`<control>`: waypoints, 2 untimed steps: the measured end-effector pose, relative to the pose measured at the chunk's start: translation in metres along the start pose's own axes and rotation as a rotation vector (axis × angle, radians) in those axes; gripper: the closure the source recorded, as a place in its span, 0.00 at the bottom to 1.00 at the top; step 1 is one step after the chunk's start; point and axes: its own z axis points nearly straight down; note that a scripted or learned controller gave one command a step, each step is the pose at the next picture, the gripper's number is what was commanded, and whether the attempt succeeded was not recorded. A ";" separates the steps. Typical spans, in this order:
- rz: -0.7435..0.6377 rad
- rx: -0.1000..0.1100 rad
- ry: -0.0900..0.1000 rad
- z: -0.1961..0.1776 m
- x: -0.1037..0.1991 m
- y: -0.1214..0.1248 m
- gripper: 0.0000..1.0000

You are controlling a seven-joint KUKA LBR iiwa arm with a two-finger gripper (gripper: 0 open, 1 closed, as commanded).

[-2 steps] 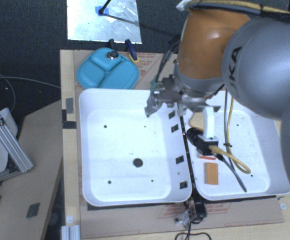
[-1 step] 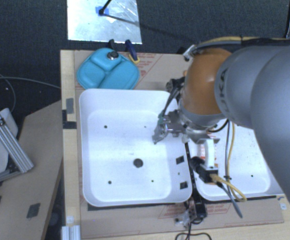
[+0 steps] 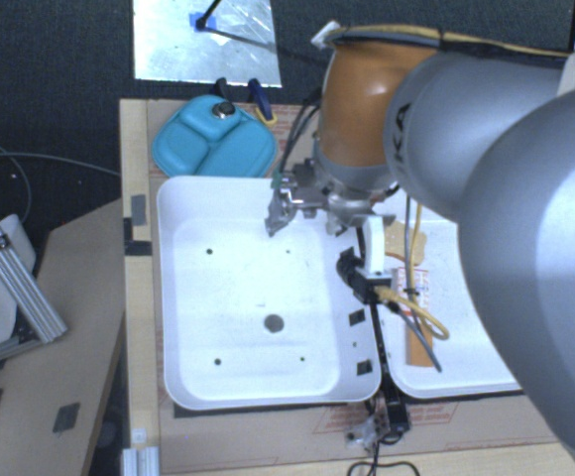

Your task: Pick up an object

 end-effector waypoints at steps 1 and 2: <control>-0.005 0.005 0.000 -0.025 0.106 -0.026 0.00; 0.009 0.009 -0.003 0.142 0.076 -0.078 0.00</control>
